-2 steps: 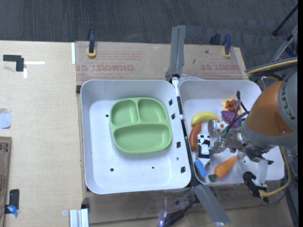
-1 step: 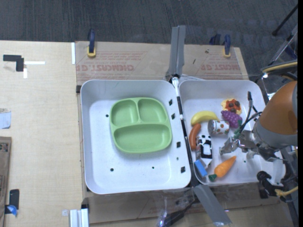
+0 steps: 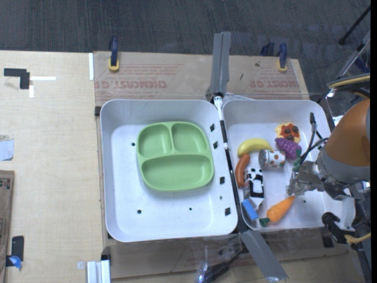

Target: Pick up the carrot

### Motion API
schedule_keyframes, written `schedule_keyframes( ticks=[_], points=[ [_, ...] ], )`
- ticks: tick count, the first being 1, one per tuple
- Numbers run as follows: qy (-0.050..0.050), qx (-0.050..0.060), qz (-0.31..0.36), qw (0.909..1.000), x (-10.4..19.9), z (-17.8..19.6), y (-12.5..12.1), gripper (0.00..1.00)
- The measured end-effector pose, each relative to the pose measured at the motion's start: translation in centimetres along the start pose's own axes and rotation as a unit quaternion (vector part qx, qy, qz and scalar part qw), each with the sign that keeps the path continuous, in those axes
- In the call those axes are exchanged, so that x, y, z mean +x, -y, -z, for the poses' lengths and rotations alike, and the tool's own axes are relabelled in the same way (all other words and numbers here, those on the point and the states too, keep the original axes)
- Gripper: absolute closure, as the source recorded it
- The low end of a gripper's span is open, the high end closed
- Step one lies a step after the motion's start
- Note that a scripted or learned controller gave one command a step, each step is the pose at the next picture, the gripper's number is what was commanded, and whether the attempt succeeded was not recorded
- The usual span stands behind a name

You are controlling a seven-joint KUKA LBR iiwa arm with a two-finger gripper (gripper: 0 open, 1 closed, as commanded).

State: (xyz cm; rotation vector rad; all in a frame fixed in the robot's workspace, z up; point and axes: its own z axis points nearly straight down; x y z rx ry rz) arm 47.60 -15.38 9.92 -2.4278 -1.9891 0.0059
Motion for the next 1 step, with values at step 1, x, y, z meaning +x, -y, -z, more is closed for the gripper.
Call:
schedule_keyframes(
  ticks=[1],
  points=[
    [0.0, 0.0, 0.0, 1.0, 0.0, 0.0, 0.0, 0.0]
  ],
)
